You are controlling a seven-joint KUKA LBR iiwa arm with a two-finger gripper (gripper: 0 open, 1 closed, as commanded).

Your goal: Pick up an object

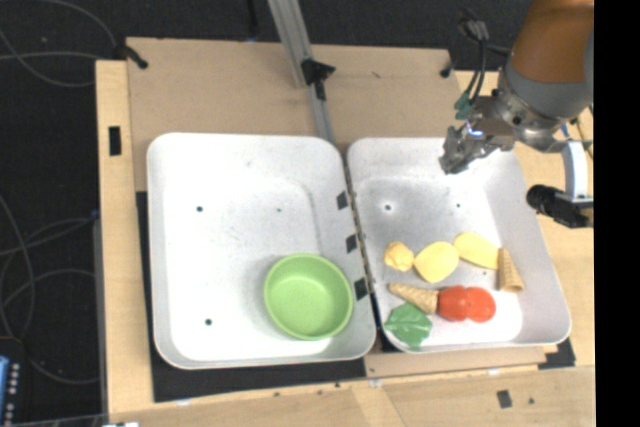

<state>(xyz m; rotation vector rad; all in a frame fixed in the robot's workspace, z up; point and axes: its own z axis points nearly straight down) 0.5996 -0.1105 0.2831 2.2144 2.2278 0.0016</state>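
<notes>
Toys lie clustered at the near end of the right bin [535,245]: a red tomato [466,304], a yellow round piece [436,262], a yellow wedge [477,249], two cones [413,295] and a green leafy piece [408,324]. A green bowl [308,295] sits in the left bin [200,185]. The pincer [457,158] hovers over the right bin's far end, well apart from the pile; whether it is wide or narrow I cannot tell. The tomato looks light, stiff and smooth, likely slippery, so gripping across its middle seems safest.
</notes>
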